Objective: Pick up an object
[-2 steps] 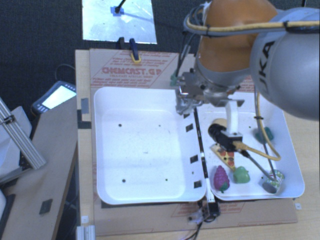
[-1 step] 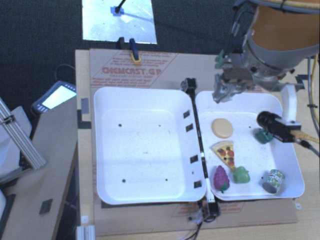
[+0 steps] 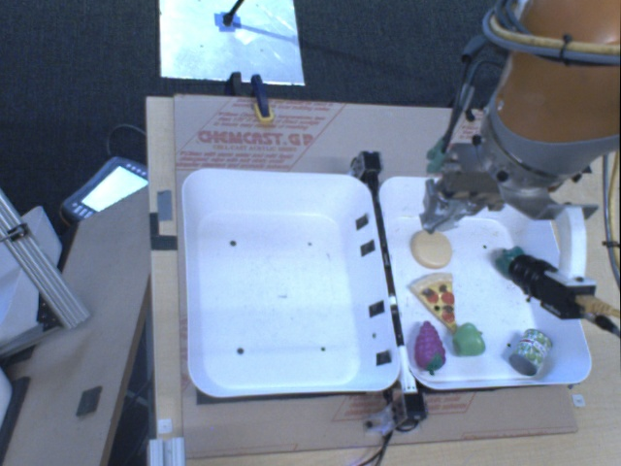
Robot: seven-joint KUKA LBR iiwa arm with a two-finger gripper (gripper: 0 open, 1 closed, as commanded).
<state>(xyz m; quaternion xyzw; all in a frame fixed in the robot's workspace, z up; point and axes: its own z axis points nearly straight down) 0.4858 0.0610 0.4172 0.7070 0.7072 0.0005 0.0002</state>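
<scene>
My gripper (image 3: pixel 439 217) hangs low over the back left part of the right bin (image 3: pixel 485 229). Its tip is just above the far edge of a round tan cookie (image 3: pixel 432 250), and I cannot tell whether it touches it. In front of the cookie lies a pizza slice (image 3: pixel 437 299). Nearer the bin's front edge are a purple bunch of grapes (image 3: pixel 429 347), a green pepper (image 3: pixel 468 340) and a small tin can (image 3: pixel 529 350). Nothing shows held in the gripper.
The left bin (image 3: pixel 281 280) lies beside the right one, with a black divider (image 3: pixel 380 260) between them. Both stand on a cardboard sheet (image 3: pixel 262 134). A shiny metal plate (image 3: pixel 231 27) lies at the back, and a tablet (image 3: pixel 107 188) sits on the left.
</scene>
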